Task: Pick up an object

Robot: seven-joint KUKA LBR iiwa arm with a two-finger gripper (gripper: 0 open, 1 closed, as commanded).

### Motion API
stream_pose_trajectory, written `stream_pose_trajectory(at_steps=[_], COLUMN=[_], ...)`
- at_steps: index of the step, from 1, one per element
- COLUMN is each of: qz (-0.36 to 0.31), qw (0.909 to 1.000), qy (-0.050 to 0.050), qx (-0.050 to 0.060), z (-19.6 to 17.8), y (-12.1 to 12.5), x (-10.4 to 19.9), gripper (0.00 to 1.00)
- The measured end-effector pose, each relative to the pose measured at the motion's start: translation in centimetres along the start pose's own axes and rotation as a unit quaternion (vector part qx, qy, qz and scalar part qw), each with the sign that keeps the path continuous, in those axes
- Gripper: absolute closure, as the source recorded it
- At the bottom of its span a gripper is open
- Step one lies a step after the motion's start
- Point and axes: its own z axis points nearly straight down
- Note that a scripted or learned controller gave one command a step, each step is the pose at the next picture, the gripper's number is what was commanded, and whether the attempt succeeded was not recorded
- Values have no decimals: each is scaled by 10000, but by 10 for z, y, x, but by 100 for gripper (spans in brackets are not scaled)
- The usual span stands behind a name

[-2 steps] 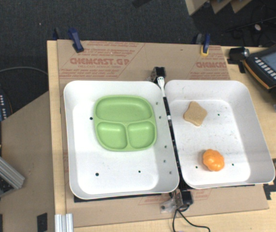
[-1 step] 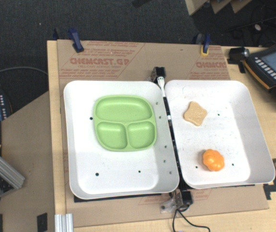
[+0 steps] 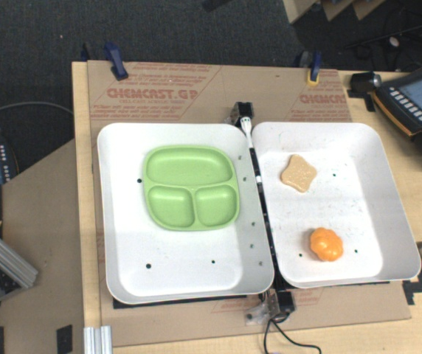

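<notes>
Gripper state: couldn't tell, apart or together.

Looked down at a slant on two shallow white bins side by side, inner rims touching along a dark seam. Rested on a brown cardboard sheet [image 3: 159,87] w/ red printed lettering, pinned at the far edge by a blue clamp [image 3: 115,60] on the L and a second clamp [image 3: 313,66] further R. Lay over a pale wood bench [image 3: 41,220], w/ dark carpet [image 3: 122,13] beyond the far edge.

Left bin [image 3: 122,257]: held a green divided tray [image 3: 191,187], three compartments, lying flat in the far half, nearer the inner rim than the outer. Left bare white floor across the near half and along the outer side.

Right bin [image 3: 366,168]: held a tan flat piece [image 3: 299,173] toward the far-L part, near the inner rim, and an orange rounded object [image 3: 326,244] toward the near edge. Sat well apart from each other, neither touching a wall. Left bare floor along the whole R side and btwn the two.

Around the edges: black clip [image 3: 243,112] at the far end of the seam, thin cables [image 3: 281,338] trailing off the near end, a dark handheld screen unit [image 3: 414,102] on the bench past the right bin's far-R corner.
</notes>
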Motion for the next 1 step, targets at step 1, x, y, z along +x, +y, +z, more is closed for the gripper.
stream_pose_trajectory(at_steps=[1], qz=[-25], qw=[10000], qy=[22], qx=[49], z=[107], y=[1], x=[40], gripper=[100])
